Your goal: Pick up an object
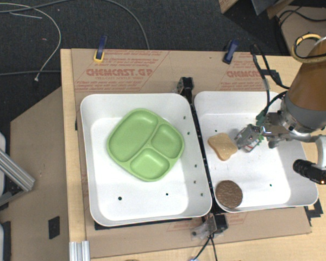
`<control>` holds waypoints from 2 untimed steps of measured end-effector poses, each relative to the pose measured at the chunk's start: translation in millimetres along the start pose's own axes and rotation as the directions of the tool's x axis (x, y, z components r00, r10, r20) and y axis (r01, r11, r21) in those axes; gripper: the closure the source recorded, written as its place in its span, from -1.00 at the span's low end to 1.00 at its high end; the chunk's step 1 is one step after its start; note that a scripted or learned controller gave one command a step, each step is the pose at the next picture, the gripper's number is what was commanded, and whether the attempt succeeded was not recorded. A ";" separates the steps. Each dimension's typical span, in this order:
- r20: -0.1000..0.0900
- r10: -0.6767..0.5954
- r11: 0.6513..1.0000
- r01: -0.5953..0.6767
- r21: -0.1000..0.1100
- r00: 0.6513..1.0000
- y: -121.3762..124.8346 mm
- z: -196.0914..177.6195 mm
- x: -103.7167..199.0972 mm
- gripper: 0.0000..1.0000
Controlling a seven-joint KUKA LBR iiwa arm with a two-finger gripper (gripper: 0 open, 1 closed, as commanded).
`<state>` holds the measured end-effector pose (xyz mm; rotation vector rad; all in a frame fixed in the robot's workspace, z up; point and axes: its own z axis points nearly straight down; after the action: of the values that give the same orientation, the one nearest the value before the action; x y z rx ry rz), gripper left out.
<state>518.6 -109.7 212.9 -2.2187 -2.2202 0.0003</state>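
Bread slice (pixel 222 145): tan, flat, perhaps toast-shaped.

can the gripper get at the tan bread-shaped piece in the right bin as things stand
Probably yes. The gripper is already over the right bin, just right of the tan piece, with bare bin floor between them. The brown round piece lies nearer the front rim, out of the way.

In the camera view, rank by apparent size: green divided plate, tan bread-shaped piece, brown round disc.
1. green divided plate, clearly largest.
2 and 3. tan bread-shaped piece and brown round disc look about alike; I won't rank them.
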 end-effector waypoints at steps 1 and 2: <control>0.000 0.000 1.000 0.000 0.000 1.000 0.0 0.0 0.0 -1.00; 0.000 0.001 1.000 -0.001 0.001 1.000 8.1 55.8 1.6 -1.00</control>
<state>526.6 -108.0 157.1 -2.2196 -2.2188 0.0013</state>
